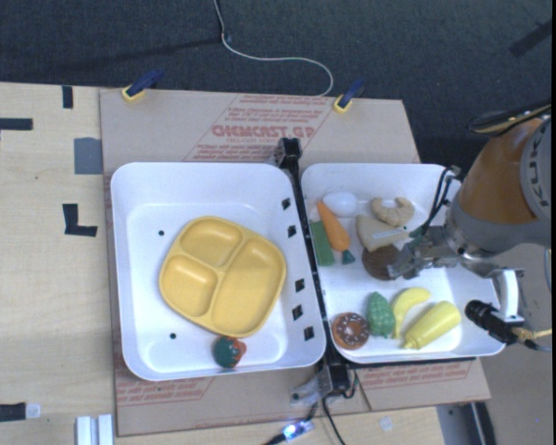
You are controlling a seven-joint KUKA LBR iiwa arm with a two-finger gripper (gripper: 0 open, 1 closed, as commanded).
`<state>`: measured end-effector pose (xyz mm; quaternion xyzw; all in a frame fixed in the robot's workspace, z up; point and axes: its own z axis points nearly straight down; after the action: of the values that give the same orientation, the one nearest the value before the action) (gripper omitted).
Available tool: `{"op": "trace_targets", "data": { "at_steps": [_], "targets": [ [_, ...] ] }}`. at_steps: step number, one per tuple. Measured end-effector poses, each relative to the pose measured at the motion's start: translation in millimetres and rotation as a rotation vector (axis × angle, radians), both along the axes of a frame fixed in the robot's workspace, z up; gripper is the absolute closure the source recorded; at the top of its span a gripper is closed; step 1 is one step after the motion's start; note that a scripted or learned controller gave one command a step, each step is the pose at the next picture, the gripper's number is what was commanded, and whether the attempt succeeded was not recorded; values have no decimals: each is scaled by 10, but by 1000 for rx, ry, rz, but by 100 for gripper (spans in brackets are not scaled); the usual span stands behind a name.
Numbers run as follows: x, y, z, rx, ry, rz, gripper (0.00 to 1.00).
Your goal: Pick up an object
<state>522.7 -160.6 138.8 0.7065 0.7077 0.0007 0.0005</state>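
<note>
The right bin (445, 176) holds several toy foods: an orange carrot (333, 225), a white piece (341, 201), a beige piece (392, 211), a dark brown round piece (378, 263), a donut (350, 329), a green piece (381, 315), a banana (409, 300) and a yellow piece (433, 325). My gripper (405, 260) reaches in from the right and sits low in this bin, right against the brown piece and just below the beige one. The arm's grey body and orange band rise behind it at the right edge.
The left bin (130, 248) carries a yellow divided plate (224, 275) and a small red and green ball (228, 351) near its front wall. A black divider (301, 239) separates the bins. Both rest on cardboard with clamps at the back.
</note>
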Motion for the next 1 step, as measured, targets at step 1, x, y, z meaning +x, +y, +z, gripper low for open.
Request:
{"op": "trace_targets", "data": {
  "at_steps": [1],
  "targets": [
    [83,-16,457,-1,-1,0,100]
  ]
}}
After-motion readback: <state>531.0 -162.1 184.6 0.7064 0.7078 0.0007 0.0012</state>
